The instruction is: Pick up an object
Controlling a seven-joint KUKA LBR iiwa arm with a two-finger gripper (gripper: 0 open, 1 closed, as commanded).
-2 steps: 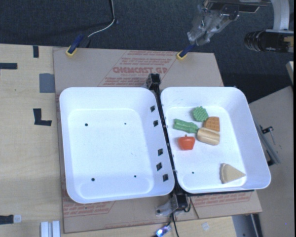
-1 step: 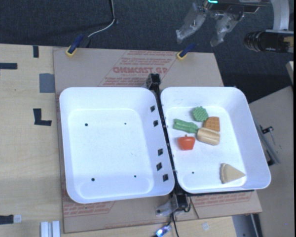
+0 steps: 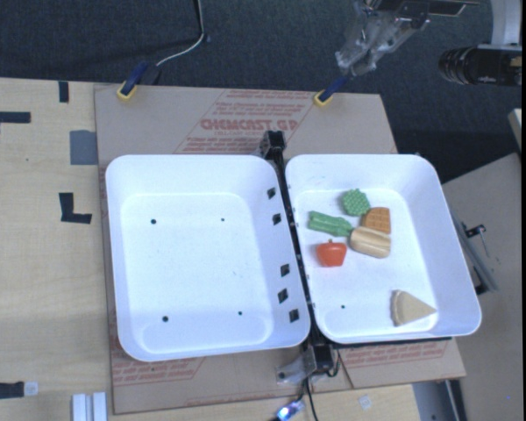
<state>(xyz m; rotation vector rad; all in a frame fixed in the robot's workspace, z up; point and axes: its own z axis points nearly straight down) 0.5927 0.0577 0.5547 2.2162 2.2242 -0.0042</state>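
Observation:
The right bin [image 3: 438,235] holds several toy foods: a green bumpy piece [image 3: 355,202], an orange block [image 3: 377,218], a green pod [image 3: 330,224], a tan bread roll [image 3: 370,242], a red tomato [image 3: 331,253] and a beige wedge [image 3: 409,308] near the front right corner. My gripper [image 3: 358,53] hangs high at the top of the view, above the bench's far edge, well behind the right bin and away from every object. I see nothing between its fingers.
The left bin [image 3: 123,235] lies beside the right one, joined by a black hinge strip [image 3: 285,235]. Both rest on a cardboard sheet [image 3: 237,121] with yellow-blue clamps [image 3: 131,82] at the back. A white cable [image 3: 188,33] trails at top left.

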